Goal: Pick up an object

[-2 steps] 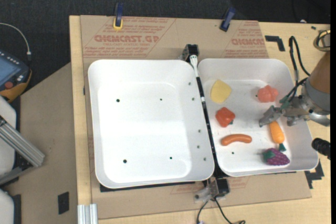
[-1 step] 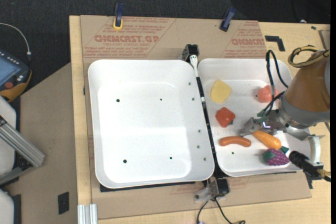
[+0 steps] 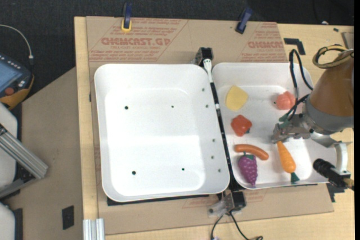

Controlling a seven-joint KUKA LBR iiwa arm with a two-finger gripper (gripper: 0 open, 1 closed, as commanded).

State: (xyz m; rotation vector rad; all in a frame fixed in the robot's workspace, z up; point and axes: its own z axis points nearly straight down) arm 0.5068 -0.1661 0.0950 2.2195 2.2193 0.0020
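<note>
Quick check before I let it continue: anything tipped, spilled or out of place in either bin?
Nothing stands out. The yellow piece, pink piece, red pepper, sausage, grapes and carrot all lie inside the right bin.

We see smooth, matt white plastic bins. The surface looks like brown cardboard. The toy carrot looks glossy plastic.

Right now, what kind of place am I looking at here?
Probably a robotics lab test bench: two white bins clamped on a cardboard-covered bench, toy food like a carrot and grapes, and a robot arm.
</note>
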